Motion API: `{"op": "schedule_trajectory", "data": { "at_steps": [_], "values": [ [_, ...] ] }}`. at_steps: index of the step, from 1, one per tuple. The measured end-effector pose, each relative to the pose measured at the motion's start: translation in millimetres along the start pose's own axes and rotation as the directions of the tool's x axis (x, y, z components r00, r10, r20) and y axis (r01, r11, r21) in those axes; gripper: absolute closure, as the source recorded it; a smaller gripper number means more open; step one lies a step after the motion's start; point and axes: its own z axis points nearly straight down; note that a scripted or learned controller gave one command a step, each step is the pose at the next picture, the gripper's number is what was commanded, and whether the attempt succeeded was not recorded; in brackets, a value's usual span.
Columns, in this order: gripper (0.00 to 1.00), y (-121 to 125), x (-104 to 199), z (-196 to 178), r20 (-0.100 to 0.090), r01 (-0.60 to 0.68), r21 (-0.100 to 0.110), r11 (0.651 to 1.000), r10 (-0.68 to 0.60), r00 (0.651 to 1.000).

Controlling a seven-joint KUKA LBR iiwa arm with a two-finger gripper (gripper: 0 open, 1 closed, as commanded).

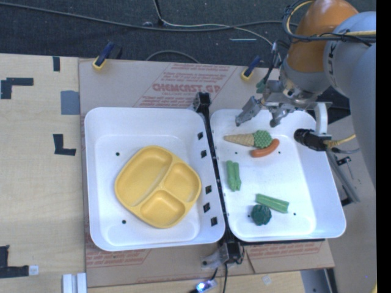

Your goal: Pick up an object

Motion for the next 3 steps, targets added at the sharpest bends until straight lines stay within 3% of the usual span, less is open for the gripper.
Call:
{"op": "schedule_trajectory", "data": {
  "at_steps": [1,2,3],
  "values": [
    [0.0,2.4,0.3,-9.6,0.001,0.003,-0.014,1.0,-0.003,1.0],
    [0.0,11.6,-0.1,49.3,0.003,0.003,-0.012,1.0,-0.003,1.0],
    [0.0,5.0,3.4,95.9,0.002,0.003,-0.01,1.0,-0.003,1.0]
  ]
}}
